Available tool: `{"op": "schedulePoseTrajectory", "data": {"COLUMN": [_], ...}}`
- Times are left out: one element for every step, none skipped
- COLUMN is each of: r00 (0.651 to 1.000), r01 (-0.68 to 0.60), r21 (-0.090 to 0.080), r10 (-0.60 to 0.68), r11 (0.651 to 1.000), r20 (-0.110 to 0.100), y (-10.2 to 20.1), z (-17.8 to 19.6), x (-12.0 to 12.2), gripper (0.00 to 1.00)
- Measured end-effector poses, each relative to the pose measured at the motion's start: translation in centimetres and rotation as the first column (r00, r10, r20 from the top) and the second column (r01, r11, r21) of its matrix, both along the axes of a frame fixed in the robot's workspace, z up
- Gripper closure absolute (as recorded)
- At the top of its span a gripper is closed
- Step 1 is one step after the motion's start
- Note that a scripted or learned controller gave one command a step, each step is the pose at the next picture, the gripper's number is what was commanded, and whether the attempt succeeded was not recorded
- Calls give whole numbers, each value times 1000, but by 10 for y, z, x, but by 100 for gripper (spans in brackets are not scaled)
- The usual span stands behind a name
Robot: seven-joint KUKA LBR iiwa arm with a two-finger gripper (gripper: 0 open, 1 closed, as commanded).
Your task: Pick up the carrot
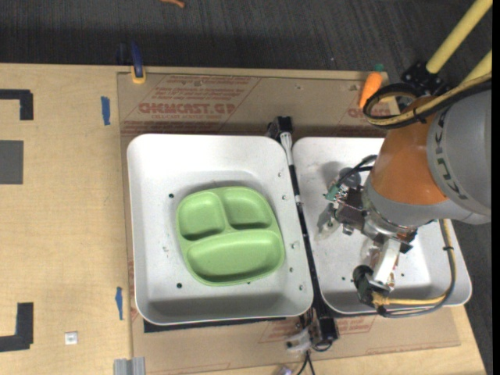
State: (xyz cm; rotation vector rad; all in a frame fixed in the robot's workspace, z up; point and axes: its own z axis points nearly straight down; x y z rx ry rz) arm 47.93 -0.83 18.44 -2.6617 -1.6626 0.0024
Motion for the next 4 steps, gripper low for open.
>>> {"op": "schedulePoseTrajectory", "data": {"r00": [995,987,997,977], "r01": [103,159,-83,214], "r21": [-2,-2,-3,-1], "r10": [-103,-159,83,-214], "r11": [995,987,997,977], "r20": [3,15,4,0], "y": [-64,-81,-123,-99], "z": [0,-55,-29,-54], "x": [18,11,0,-1], "gripper": [0,0,0,0]}}
